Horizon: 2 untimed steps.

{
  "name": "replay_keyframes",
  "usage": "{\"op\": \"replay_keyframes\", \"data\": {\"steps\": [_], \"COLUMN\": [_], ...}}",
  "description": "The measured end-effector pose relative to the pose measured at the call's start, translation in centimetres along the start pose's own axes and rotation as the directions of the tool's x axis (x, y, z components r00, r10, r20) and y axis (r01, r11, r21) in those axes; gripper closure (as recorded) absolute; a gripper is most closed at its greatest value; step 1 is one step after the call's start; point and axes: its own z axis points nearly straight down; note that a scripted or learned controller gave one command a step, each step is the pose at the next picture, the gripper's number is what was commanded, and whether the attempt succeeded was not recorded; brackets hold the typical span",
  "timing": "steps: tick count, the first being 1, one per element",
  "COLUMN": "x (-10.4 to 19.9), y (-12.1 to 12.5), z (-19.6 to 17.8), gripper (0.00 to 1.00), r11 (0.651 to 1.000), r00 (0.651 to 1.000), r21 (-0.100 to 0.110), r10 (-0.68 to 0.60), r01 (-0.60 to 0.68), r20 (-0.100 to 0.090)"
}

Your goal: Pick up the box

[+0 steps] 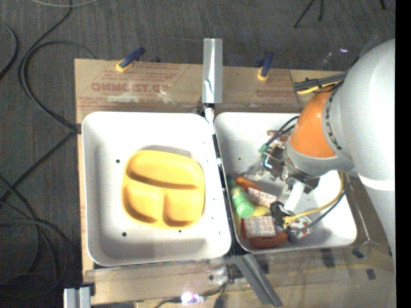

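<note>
A small red-and-white patterned box (259, 225) lies near the front of the right bin (244, 136), among a pile of toy food. A second pale carton (259, 195) lies just behind it, beside a green bottle (242, 203). My gripper (277, 175) hangs over the middle of the right bin, above and slightly behind this pile, under the orange wrist band. The arm hides its tips. I see nothing held.
A brown sausage (268, 240) lies at the bin's front wall, with a colourful packet (299, 228) to its right and a red sausage (245, 183) behind the bottle. The left bin (96, 172) holds a yellow divided plate (164, 187).
</note>
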Motion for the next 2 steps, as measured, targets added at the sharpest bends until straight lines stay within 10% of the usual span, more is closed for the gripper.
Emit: {"op": "replay_keyframes", "data": {"steps": [1, 2], "x": [-3.57, -3.59], "y": [-3.43, -3.39], "z": [-0.15, -0.99], "gripper": [0.00, 1.00], "r11": [0.986, 0.986], "r00": [0.986, 0.986], "r21": [-0.013, -0.012], "r10": [-0.165, -0.165], "r01": [0.165, 0.165], "r20": [-0.003, -0.004]}}
